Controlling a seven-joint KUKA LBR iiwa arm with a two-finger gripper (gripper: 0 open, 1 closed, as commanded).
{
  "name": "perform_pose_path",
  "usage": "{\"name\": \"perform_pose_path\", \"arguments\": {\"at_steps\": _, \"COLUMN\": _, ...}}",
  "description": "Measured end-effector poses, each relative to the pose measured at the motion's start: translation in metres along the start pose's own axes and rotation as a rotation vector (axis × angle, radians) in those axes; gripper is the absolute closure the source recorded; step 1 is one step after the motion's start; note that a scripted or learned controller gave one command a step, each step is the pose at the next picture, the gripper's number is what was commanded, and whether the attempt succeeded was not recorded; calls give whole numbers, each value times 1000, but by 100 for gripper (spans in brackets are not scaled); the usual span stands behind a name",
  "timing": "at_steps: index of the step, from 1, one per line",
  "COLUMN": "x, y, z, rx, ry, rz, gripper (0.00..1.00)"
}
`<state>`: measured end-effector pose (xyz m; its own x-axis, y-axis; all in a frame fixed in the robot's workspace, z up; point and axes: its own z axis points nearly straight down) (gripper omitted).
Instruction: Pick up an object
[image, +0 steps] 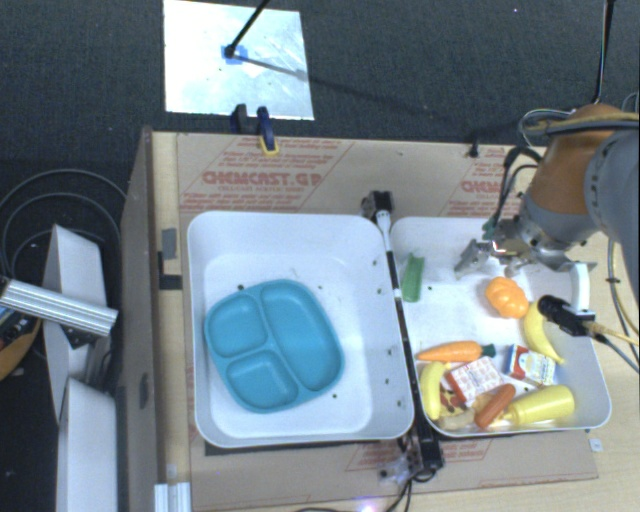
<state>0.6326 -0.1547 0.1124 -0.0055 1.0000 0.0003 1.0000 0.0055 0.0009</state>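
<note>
Taking the metal divider (398, 310) between the two bins as the landmark: to its left sits the left bin (215, 245), holding a blue sectioned plate (272, 343) that lies a little way off the divider, toward the bin's near-left part. Just right of the divider, touching or nearly touching it, a small green piece (411, 277) lies with its long axis running front to back.

Further right in the right bin (440, 240), near the front wall, a cluster gathers: a carrot (450, 352) pointing left-right, a small banana (432, 388) close beside the divider, a red-and-white packet (473, 380), a sausage (494, 405), a small carton (527, 364) and a yellow bottle (540, 403) lying on its side.

Well right of the divider, at the bin's middle, an orange pepper-like toy (507, 297) sits alone, with a second banana (540, 332) just beyond it.

The gripper (492, 257) hangs over the far part of the right bin, its fingers apart and clasping nothing. The orange toy lies just toward the front and slightly right of the fingers (the nearest thing to them, I judge), roundish with no strong long axis, so a short move toward the front wall and a descent would probably put the fingers on either side of it. The crowded front pile looks a harder target.
</note>
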Motion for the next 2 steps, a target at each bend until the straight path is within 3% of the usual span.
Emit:
{"name": "perform_pose_path", "arguments": {"at_steps": 1, "x": -44, "y": 39, "z": -72, "rx": -11, "ry": -5, "rz": 4, "gripper": 0}}
{"name": "perform_pose_path", "arguments": {"at_steps": 2, "x": -30, "y": 5, "z": -25, "rx": 4, "ry": 1, "rz": 5, "gripper": 0}}
